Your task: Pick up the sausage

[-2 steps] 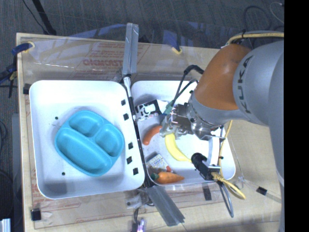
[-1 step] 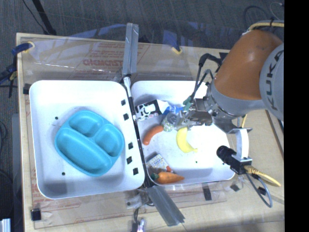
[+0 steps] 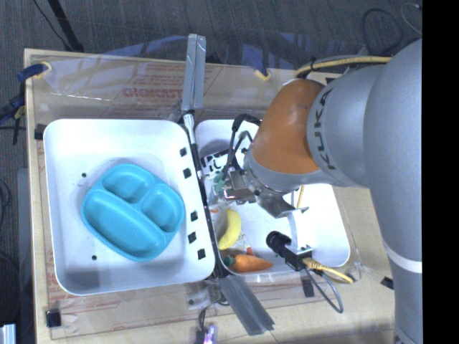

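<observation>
My gripper [image 3: 224, 186] reaches down into the left side of the right bin [image 3: 331, 221], close to the divider between the bins. The orange band and grey wrist of the arm [image 3: 287, 138] cover most of what lies under them. A yellow banana [image 3: 231, 228] lies just below the gripper. An orange carrot [image 3: 251, 264] rests at the bin's near edge.
The left bin [image 3: 64, 156] holds a blue three-compartment plate [image 3: 133, 210]. A black connector [image 3: 281, 247] with a yellow cable [image 3: 328, 272] hangs over the right bin's near side. A metal bar [image 3: 192, 74] stands behind the divider.
</observation>
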`<state>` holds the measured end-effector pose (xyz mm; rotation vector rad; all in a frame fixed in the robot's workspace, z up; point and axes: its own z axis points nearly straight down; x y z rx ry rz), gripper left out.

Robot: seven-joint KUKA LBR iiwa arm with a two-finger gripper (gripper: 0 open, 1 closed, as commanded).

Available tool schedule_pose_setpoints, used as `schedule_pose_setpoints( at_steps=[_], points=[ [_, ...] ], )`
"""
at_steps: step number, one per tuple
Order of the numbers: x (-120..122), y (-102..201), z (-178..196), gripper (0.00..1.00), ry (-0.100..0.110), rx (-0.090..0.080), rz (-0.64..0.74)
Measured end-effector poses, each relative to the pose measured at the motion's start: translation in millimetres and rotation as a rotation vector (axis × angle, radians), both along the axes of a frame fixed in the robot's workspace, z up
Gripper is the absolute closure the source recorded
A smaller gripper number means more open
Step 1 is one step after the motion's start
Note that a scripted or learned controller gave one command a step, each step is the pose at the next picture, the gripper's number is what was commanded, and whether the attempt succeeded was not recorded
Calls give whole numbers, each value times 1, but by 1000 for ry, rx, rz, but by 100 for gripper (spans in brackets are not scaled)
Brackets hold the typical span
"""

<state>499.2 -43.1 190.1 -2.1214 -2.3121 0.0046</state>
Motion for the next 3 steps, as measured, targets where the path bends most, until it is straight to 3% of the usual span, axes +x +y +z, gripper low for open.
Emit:
schedule_pose_setpoints(
  at_steps=[1,2,3],
  points=[
    [106,-5,78,100,-3,0,-3],
    [89,-144,137,100,-5,-1,-149],
    [85,-138,9,100,1,0,-177]
  ],
)
